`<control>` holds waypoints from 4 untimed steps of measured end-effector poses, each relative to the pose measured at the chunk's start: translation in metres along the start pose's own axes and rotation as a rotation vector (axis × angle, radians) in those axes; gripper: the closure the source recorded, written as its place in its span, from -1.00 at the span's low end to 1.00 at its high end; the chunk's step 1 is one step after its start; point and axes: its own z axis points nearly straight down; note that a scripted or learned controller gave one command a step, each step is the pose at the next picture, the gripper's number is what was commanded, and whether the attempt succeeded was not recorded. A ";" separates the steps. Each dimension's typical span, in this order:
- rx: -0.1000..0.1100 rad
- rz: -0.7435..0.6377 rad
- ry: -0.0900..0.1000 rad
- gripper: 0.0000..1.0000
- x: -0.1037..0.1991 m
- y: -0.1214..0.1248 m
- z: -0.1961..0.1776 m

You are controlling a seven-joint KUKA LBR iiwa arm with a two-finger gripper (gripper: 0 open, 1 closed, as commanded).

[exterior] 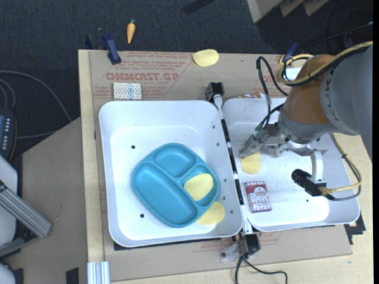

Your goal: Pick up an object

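Note:
In the right bin point(284, 209), my gripper point(256, 147) is low near the bin's left wall, under the grey arm with its orange band. Directly below it, a small yellow piece point(251, 164) lies on the bin floor, touching or nearly touching the gripper's tip. Nothing can be seen held in the gripper. A red and white packet point(257, 197) lies lower in the same bin. The left bin point(115, 120) holds a blue divided plate point(160, 188) with a yellow lump point(199, 185) on it. Another yellow lump point(211, 213) rests against the plate's lower edge.
A black divider rail point(228, 152) runs between the two bins. Cables point(331, 188) trail across the right bin's right side. On the bench behind the bins lie a yellow piece point(205, 57), a patterned packet point(127, 90) and a blue clip point(110, 49).

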 end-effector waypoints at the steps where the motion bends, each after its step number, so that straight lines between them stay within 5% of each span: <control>1: -0.004 0.001 0.000 1.00 0.000 0.001 -0.011; 2: -0.003 0.001 0.000 -1.00 0.000 0.001 -0.011; 3: 0.000 0.000 0.000 -1.00 -0.009 -0.018 0.000; 4: -0.003 -0.001 -0.001 -1.00 0.000 -0.009 0.000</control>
